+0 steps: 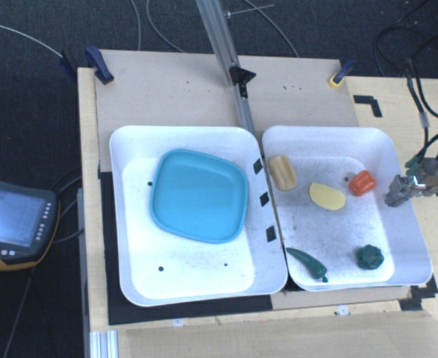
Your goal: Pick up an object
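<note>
- Objects for picking, five in all, lie in the right bin (398, 151), none lifted.
- Tan bread-like piece (282, 172): far-left part of the right bin, just beside the wall that meets the left bin.
- Yellow oval piece (327, 196): near the bin's middle, right of the tan piece and apart from it.
- Red-orange piece (362, 183): right of the yellow oval, close to it, with a small white part at its left side.
- Dark green round piece (369, 256): near-right part of the bin floor, well apart from the red-orange piece.
- Green pepper-shaped piece (308, 263): near-left part of the bin, long and curved, lying slantwise close to the near wall.
- Gripper (399, 191): at the right rim of the right bin, over the sloped wall, reaching in from the right; nothing shows between its fingers. Whether they are spread or closed cannot be told at this size. Red-orange piece is the nearest object to it, apart from it.
- Left bin (129, 162): holds a blue square plate (200, 195) with rounded corners, set in its far half, slightly turned.
- Handheld control pendant (13, 222): on the dark floor, left of the bench.
- Metal rail (222, 36): slants down from the far side to the seam between the bins.
</note>
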